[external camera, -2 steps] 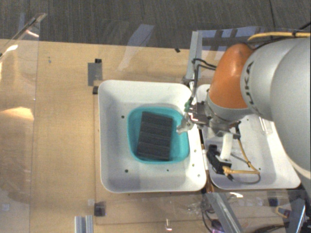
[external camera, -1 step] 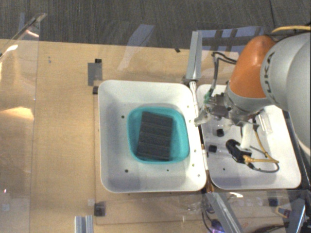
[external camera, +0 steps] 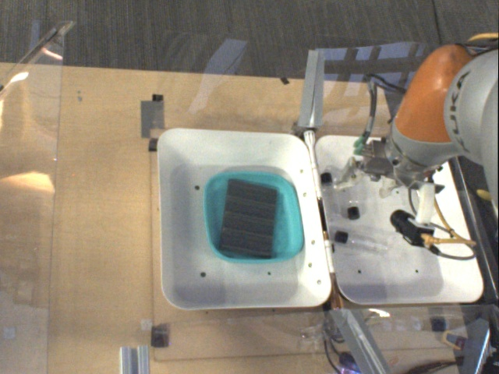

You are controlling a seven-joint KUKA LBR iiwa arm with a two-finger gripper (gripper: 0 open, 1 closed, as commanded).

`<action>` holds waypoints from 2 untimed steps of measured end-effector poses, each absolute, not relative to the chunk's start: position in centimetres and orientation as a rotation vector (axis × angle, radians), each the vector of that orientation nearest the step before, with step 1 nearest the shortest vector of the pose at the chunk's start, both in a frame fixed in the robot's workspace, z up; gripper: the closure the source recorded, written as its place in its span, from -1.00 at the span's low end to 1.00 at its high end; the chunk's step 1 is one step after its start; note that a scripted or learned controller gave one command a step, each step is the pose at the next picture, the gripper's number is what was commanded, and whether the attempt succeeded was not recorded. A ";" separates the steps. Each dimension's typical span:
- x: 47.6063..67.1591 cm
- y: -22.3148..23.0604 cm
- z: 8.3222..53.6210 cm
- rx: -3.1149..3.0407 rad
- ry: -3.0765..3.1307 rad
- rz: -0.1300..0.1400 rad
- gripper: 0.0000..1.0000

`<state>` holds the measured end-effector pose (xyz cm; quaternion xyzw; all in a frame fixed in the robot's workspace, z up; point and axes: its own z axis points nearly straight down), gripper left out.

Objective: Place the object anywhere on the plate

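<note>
Tool point(external camera: 373, 164) above right white bin point(external camera: 460, 287)

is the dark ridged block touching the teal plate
Touching. The camera view shows the dark ridged block lying flat inside the teal plate in the left bin, teal rim visible all round it.

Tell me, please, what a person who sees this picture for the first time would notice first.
The eye goes first to the turquoise plate in the middle of the left bin, with a dark ridged block lying flat on it. Next comes the grey arm with its orange band, reaching in from the right above the right bin, where a few small black pieces lie.
</note>
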<state>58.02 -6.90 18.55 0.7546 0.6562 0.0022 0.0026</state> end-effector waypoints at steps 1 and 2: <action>53.5 -18.1 19.4 2.372 2.050 0.005 -1.00; 56.6 -17.7 25.5 2.405 2.009 0.008 -1.00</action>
